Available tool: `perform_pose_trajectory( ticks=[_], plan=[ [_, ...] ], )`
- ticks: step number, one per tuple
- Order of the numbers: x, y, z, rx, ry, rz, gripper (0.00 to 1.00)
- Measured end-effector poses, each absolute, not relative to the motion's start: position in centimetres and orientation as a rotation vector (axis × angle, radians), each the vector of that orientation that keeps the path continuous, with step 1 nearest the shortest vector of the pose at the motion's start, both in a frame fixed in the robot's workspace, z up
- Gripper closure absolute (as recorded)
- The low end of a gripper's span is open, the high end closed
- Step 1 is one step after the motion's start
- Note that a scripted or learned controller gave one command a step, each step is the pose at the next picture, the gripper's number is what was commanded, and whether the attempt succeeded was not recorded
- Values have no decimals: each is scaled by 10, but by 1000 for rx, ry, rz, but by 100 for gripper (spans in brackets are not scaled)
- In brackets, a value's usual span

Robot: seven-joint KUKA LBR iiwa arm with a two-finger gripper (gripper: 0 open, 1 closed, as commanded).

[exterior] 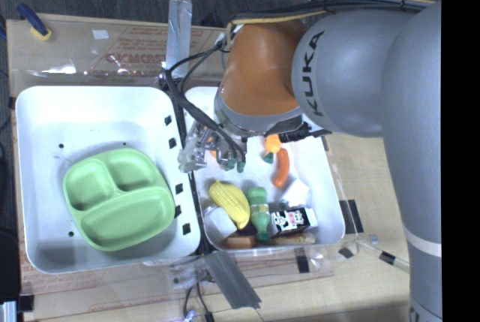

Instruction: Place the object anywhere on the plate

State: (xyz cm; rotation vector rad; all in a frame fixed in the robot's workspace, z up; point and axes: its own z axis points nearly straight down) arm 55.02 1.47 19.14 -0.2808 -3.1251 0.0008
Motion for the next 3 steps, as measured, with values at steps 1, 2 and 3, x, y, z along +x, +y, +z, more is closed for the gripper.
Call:
perform_pose_trajectory(
  ticks=[1,2,3],
  plan=[
    [544,92,206,-174,-3138,-3,100],
    [541,166,212,-416,-3115,-3,100],
    [542,164,212,-420,-3115,0,0]
  ],
)
